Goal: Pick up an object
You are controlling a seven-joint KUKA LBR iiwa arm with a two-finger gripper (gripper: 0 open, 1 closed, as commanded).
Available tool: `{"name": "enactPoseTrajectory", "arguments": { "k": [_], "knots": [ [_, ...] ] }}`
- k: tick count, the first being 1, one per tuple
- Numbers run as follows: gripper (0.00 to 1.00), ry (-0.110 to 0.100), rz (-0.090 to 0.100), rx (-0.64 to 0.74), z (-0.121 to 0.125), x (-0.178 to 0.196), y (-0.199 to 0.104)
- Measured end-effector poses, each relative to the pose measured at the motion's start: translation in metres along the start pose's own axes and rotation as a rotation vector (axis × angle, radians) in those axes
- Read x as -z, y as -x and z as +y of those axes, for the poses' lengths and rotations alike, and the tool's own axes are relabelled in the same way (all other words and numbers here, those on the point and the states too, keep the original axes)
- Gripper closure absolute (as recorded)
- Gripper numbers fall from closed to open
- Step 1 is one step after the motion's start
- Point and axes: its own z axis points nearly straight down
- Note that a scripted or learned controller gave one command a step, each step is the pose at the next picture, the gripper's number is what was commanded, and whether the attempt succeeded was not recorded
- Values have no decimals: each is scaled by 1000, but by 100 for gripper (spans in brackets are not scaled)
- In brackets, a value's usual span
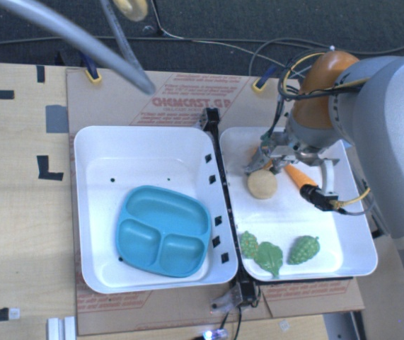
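My gripper (264, 163) hangs low over the back of the right bin (354, 257), reaching in from the right. Just below it lies a beige round object (262, 185), touching or almost touching the gripper's tip. An orange carrot-like piece (299, 176) lies to the right of the beige object, partly under the wrist. Along the bin's front edge sit three green leafy pieces: one at the left (248, 244), one in the middle (269, 257) and one at the right (303, 249).
The left bin (92, 154) holds a blue divided plate (163, 230). A black divider (219, 190) runs between the bins. Cables (329, 202) hang off the wrist over the right bin. A grey rod (81, 37) crosses the top left.
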Motion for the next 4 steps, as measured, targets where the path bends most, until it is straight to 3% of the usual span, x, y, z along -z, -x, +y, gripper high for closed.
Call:
{"name": "enactPoseTrajectory", "arguments": {
  "k": [2,4],
  "knots": [
    [100,-1,-1,-2,12,119,5],
    [100,-3,0,-2,21,195,1]
  ]
}}
